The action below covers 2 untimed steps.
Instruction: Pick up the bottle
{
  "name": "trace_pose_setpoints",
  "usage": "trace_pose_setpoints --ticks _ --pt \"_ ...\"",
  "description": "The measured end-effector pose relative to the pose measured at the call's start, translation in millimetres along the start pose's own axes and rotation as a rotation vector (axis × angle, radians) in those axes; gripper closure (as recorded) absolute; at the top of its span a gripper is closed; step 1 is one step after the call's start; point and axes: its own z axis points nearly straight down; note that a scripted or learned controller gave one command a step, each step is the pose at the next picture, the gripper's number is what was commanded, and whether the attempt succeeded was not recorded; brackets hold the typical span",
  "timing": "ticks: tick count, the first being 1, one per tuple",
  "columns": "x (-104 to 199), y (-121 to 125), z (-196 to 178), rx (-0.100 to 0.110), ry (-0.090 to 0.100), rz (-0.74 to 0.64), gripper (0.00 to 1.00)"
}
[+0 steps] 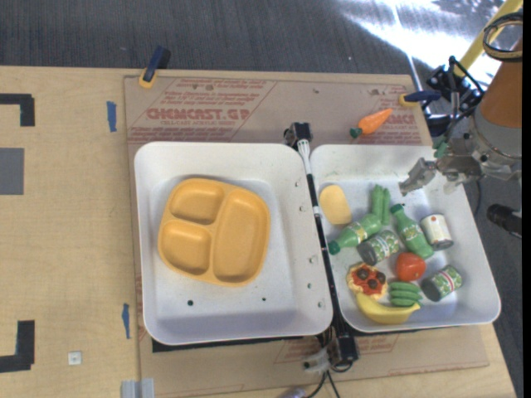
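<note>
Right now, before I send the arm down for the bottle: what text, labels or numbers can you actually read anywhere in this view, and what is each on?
"CHEMCAST. GP": red print on the brown board behind the bins; the finer red lines around it are too blurred to read.
Labels on the green bottle, the second bottle and the cans: too small to read.

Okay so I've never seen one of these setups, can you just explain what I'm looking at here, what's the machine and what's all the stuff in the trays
One camera looks down at a slant on a bench. The grey machine at the right is a robot arm; its gripper hangs over the right bin's far edge, with nothing seen between its fingers. That bin holds toy groceries: two green bottles, cans, a tomato, a banana, a pizza slice. The left bin holds a yellow divided plate. A toy carrot lies on the board behind the bins.
</note>
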Motion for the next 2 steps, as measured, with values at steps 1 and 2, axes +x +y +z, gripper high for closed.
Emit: trace_pose_setpoints --ticks 1,2 --pt "-10.6 2.1 108.2 -0.001 0.000 0.398 0.00" --pt "-10.2 2.4 98.4 -0.001 0.000 0.397 1.00"
